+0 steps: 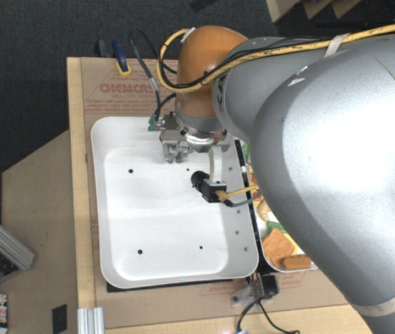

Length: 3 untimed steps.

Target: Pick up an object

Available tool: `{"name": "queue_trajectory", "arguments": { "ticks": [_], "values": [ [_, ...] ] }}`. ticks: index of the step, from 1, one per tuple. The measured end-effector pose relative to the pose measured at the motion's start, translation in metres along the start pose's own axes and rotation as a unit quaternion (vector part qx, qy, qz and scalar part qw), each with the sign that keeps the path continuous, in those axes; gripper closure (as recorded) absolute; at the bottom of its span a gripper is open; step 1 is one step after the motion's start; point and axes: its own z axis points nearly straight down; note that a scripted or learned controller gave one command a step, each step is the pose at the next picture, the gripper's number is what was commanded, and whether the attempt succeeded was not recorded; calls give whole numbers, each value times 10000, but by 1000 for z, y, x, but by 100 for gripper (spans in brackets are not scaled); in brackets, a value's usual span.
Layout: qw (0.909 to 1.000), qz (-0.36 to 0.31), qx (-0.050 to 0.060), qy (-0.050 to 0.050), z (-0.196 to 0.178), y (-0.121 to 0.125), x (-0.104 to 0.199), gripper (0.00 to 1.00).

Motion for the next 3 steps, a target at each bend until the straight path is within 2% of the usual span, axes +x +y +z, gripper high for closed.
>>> {"name": "queue_trajectory", "arguments": {
  "ticks": [1,2,3],
  "values": [
    [10000,-18,-9,16,-58,-74,12,100],
    [10000,-20,21,7,-50,-156,24,100],
    [10000,-9,-26,7,26,-153,43,100]
  ]
}}
